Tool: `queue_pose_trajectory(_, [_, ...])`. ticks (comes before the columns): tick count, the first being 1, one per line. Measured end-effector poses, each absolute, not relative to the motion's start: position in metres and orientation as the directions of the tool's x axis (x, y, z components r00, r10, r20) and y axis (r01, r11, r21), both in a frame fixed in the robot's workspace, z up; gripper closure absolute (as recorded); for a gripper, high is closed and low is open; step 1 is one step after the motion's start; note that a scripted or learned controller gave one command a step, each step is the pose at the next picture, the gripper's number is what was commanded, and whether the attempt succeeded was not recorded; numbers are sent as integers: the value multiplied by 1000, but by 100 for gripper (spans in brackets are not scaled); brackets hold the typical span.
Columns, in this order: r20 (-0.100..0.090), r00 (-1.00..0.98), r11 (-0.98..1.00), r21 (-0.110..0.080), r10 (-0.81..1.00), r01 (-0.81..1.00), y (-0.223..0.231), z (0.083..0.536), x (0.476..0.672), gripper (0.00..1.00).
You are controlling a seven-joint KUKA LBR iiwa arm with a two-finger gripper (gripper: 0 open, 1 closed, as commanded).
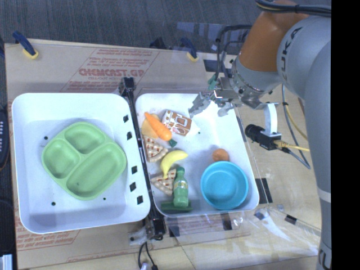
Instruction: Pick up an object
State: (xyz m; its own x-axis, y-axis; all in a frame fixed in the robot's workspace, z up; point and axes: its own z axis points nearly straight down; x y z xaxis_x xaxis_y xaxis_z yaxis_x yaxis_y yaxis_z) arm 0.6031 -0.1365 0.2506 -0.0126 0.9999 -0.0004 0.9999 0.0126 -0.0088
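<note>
Behind bins, cardboard (107, 72) reading "CHEMCAST GP"

Arm reached in from the right, gripper spread open

The grey arm (306, 66) is seen entering from the right side of the camera view, its orange band (267, 35) turned toward the upper middle of the frame. Below the band the wrist is angled down and leftward. The gripper (212, 106) is carried at its end with the two fingers (198, 104) parted, and nothing is seen between them.
</note>
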Motion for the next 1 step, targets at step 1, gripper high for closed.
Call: queue_pose_trajectory(1, [-4,108,-108,10,994,994,-106,121,633,0])
